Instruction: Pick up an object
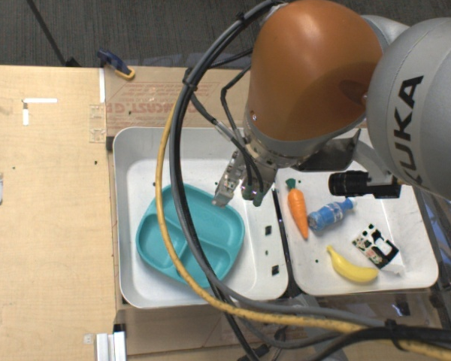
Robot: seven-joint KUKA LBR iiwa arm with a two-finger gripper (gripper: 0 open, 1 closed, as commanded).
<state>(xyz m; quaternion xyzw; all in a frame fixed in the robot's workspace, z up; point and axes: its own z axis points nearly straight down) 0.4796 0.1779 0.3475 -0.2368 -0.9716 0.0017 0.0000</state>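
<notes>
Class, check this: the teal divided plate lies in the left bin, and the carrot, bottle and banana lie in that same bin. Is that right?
Not quite. The camera view shows the teal divided plate in the left bin, but the carrot, bottle and banana lie in the right bin.

grey kuka arm (413, 104), orange band (316, 66), black and yellow cables (173, 201).

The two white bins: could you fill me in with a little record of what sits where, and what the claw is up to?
left bin: teal divided plate, tilted against the bin's near-left corner
right bin: carrot, small blue bottle, banana, black-and-white patterned item
claw: over the left bin, at the plate's far rim, near the divide between bins
claw holding anything: nothing seen between its fingers
cables: yellow and black, draped across the plate
</notes>
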